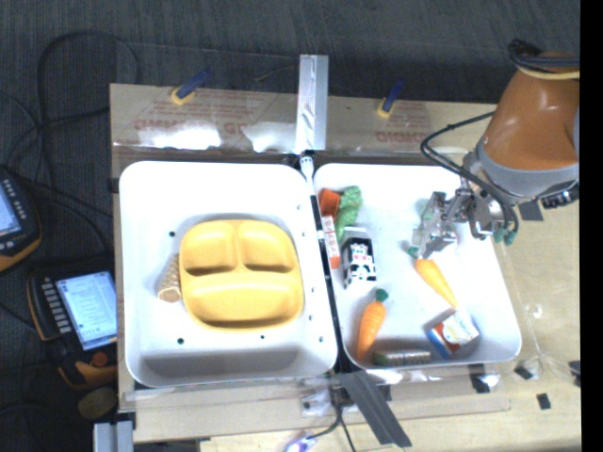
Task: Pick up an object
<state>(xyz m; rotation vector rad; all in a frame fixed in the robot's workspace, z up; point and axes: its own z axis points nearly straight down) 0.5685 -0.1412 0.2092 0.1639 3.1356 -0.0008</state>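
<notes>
Worktop carries two shallow white bins. Left bin holds a glossy yellow tray with compartments. Right bin holds two tapered orange carrots, a cow toy, a small carton. Metal gripper hangs above one carrot; whether open, I cannot tell.

Robot lab: bench w/ bins, teach pendant.

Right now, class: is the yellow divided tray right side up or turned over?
Right side up: the yellow tray in the left bin shows its sunken compartments facing upward, rim raised around them.
</notes>
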